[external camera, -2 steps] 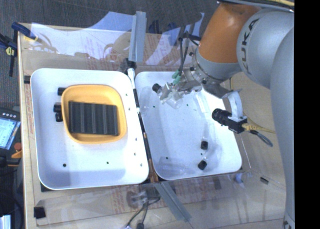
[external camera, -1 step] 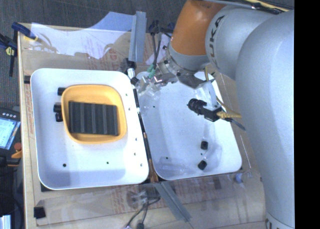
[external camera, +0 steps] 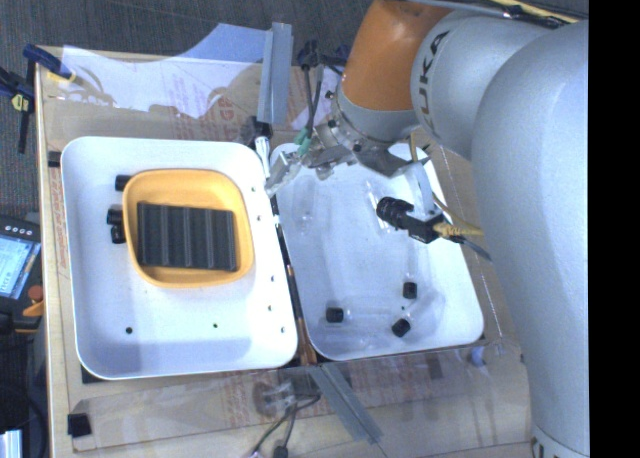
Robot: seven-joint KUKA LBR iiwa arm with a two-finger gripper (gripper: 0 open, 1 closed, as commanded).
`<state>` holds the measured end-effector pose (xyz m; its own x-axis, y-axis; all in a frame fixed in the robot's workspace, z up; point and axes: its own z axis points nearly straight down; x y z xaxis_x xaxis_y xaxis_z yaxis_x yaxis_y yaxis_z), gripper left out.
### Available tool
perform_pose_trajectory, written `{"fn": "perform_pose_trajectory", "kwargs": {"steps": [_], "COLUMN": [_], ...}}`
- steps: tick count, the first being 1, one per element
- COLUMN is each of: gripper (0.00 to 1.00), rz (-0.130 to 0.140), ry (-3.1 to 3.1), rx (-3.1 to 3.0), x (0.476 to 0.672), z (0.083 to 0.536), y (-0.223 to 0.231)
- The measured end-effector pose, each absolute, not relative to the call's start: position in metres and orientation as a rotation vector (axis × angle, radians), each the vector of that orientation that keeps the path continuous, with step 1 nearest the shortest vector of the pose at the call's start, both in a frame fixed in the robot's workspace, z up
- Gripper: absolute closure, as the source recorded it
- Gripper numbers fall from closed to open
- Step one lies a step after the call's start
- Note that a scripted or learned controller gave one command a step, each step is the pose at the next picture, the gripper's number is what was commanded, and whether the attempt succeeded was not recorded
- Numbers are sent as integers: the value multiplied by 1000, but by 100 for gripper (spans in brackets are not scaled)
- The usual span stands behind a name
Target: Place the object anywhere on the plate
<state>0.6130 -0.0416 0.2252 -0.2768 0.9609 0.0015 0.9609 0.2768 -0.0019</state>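
Well, the gripper (external camera: 297, 158) hangs over the far left corner of the right bin (external camera: 360, 256), and from where I stand I cannot tell whether it is clenched or released. Three small black pieces (external camera: 334, 315) lie toward that bin's near edge. Over in the left bin (external camera: 150, 331), the dark ribbed block (external camera: 187, 236) lies flat on the yellow plate (external camera: 190, 184).

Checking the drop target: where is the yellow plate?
In the camera view, the yellow plate lies in the left bin, upper middle, a dark ridged block on it.
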Motion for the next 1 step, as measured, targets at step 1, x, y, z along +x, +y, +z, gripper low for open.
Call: {"fn": "perform_pose_trajectory", "kwargs": {"steps": [1], "gripper": [0], "rz": [2], "ry": [-2646], "rx": [-1685], "x": [626], "z": [198], "y": [5]}}
